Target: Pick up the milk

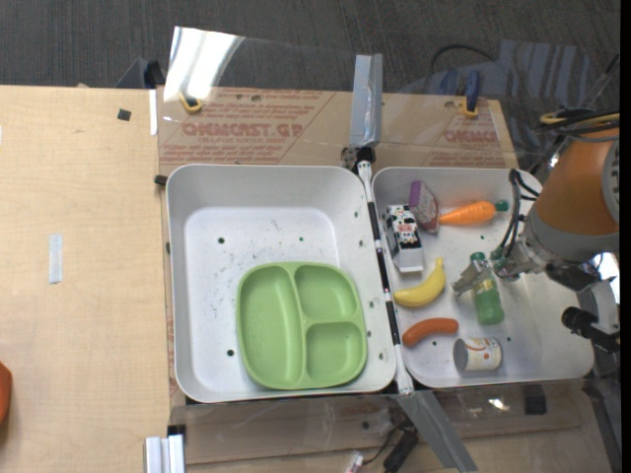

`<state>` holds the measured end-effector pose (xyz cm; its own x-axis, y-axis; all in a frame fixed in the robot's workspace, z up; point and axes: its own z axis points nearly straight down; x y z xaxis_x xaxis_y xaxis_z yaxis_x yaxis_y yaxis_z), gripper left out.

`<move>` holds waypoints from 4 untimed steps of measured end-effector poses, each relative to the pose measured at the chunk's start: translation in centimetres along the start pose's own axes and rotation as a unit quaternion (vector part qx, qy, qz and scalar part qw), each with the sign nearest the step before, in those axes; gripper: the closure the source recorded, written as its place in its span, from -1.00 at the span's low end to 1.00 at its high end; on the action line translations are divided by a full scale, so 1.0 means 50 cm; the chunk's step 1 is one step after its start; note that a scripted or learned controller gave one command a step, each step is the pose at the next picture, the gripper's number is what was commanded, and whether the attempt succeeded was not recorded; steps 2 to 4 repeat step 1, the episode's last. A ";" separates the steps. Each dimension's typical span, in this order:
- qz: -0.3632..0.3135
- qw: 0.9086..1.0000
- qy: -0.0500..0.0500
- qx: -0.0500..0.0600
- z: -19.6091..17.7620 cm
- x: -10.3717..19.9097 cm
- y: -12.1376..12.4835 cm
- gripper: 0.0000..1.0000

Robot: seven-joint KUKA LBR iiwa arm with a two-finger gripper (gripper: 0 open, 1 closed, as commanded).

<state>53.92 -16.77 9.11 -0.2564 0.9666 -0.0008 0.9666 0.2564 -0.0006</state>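
Two white bins sit side by side on the bench, and the milk [403, 236], a small cow-patterned carton, lies against the left wall of the right bin [552, 363], at about ten o'clock in it, just above the banana [422, 286]. The gripper [475, 279] hovers low at the green bottle [487, 299], well to the milk's four o'clock, and whether the jaws are spread I cannot tell. Judging by this, the approach step is in hand: the next move calls for shifting toward ten o'clock, over the carton, then descending
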 end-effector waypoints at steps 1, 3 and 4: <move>-0.009 1.000 0.000 0.000 -0.001 -0.031 0.107 -1.00; -0.009 1.000 0.000 0.000 -0.001 -0.031 0.107 -1.00; -0.009 1.000 0.000 0.000 -0.001 -0.031 0.107 -1.00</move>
